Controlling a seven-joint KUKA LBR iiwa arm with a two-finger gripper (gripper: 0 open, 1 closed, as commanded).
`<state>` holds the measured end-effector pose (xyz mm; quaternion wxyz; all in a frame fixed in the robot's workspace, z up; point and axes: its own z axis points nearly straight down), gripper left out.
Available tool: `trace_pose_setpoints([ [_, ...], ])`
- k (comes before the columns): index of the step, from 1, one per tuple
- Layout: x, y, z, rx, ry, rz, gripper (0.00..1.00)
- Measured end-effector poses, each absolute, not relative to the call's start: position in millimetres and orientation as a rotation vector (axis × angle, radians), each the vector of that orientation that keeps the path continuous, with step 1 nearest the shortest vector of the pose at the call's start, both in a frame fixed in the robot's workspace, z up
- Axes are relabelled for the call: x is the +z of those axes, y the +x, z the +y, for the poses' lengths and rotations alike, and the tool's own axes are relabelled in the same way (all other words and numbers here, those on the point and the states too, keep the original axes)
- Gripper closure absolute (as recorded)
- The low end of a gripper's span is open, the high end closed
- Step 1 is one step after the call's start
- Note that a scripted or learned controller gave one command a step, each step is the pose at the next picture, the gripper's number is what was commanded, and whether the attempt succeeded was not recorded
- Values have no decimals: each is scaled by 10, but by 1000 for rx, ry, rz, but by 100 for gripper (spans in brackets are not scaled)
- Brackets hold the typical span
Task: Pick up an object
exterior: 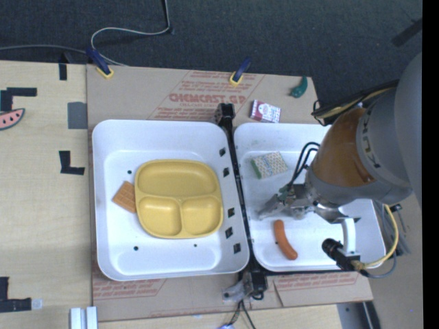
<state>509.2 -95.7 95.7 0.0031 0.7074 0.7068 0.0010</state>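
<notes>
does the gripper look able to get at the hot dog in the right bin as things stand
Probably yes. The gripper hangs low in the right bin, just above-left of the hot dog, which lies alone on the bin floor with nothing on it; the green packet sits well apart.

Two bins sit side by side on the desk, the left bin at frame centre-left and the right bin beside it. In the left bin lies a divided plate, with a cracker tucked at its left edge. In the right bin, a sponge lies toward the upper left, a sausage lower down, and the hand reaches between them from the right.
</notes>
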Motion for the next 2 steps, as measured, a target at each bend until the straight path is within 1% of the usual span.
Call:
trace_pose_setpoints([
  [1, 862, 5738, -938, 3, 2217, 2221, 0],
  [2, 957, 5737, -942, 2, 2216, 2220, 100],
])
